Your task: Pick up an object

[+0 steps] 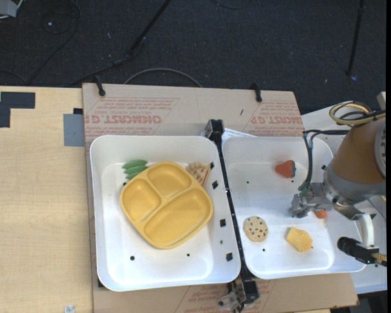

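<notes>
Grey metal gripper (304, 205) is low in the right white bin (274, 266), reaching for something. I cannot tell its grip. Next it must close on a small orange piece (320, 214) right beside it, or the yellow cheese chunk (299, 239) just below.

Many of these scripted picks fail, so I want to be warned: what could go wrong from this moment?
1. The gripper sits low between the red-orange piece and the yellow chunk, so it may close on nothing.
2. The cookie lies flat on the right bin floor, probably hard to pinch.
3. Near the bin's right side, the arm could nudge the wall.
</notes>
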